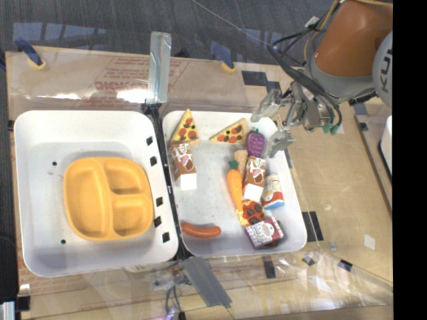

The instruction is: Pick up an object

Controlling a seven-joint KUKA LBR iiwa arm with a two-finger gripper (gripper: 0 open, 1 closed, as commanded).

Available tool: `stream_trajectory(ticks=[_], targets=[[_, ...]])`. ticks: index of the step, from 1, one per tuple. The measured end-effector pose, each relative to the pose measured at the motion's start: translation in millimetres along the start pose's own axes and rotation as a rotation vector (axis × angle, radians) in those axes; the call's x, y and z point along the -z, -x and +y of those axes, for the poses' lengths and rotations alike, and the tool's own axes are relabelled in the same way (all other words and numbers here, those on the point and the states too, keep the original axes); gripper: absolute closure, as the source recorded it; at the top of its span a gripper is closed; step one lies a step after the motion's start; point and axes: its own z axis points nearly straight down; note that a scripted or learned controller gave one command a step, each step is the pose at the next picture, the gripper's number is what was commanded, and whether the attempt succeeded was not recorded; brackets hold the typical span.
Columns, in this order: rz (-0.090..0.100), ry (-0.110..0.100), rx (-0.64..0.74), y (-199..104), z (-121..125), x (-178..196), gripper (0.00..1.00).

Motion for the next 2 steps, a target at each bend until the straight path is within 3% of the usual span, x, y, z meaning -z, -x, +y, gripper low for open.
stream_trajectory(ticks=[1,2], targets=[[0.006,0.004,0.137,-87.3,-9.1,-105.9,0.0],[-0.003,0.001,0.132,-63.1,-3.7,-184.0,0.0]])
